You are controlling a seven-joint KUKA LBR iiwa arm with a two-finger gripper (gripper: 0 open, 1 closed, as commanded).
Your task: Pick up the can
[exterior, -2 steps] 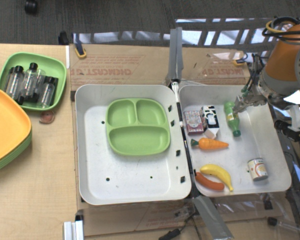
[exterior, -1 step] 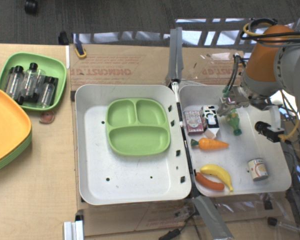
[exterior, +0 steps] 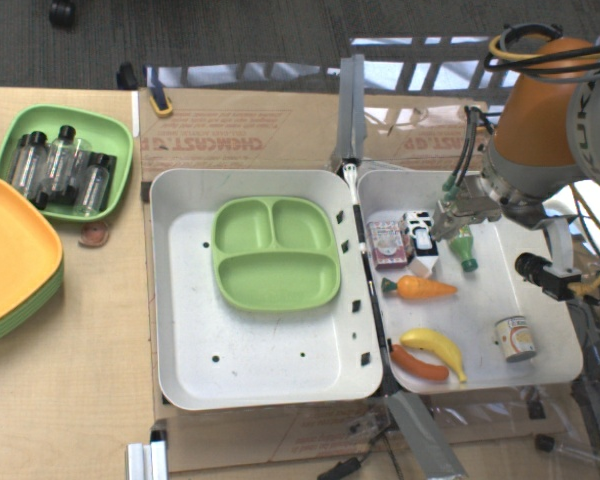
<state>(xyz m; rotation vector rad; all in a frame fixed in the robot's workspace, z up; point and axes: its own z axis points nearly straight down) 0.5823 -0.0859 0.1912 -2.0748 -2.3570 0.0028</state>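
Nearest the camera in the right bin lie the banana and a red sausage-like piece, and just beyond them, near the bin's right wall, the can lies apart from everything else, small and pale with a printed label. I judge it light, rigid and smooth, likely to roll or slip, so I would close across its round body at mid-length. Farther back, past the carrot, my pincer hangs over a green bottle; how wide it stands I cannot tell.
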